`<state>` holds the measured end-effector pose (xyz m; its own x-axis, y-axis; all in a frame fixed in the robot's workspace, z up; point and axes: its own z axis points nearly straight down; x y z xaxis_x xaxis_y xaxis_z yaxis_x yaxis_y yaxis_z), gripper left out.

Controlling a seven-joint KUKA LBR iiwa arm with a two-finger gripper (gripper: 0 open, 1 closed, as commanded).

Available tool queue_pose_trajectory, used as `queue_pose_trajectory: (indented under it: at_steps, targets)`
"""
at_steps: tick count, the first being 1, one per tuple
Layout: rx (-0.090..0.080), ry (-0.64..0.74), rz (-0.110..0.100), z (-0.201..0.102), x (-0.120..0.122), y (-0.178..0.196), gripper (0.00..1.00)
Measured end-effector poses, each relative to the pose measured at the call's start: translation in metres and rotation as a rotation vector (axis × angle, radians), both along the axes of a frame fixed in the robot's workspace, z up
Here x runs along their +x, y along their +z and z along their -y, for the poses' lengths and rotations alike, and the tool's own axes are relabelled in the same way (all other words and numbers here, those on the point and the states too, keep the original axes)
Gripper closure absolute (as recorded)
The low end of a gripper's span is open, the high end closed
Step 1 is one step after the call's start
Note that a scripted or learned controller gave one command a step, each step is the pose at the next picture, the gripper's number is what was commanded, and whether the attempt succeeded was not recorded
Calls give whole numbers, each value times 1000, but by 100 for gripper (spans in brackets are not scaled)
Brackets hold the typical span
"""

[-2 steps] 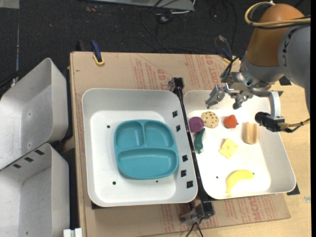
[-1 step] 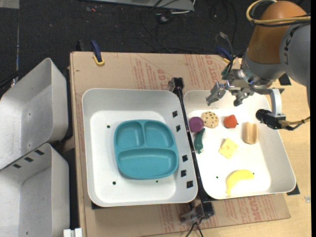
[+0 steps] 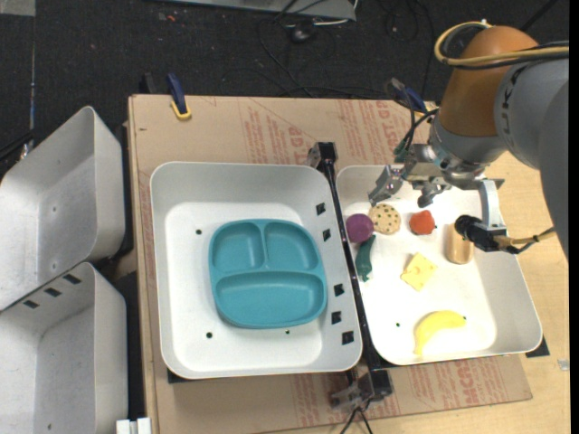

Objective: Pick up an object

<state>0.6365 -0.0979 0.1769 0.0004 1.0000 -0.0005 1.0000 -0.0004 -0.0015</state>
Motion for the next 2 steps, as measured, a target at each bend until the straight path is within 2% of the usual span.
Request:
queue_pose_trajectory:
  at_steps: [1,2]
  targets:
    - [1,3,-2,-5,3,-62,0]
    - [-1,2,3,-5,4,-84,0]
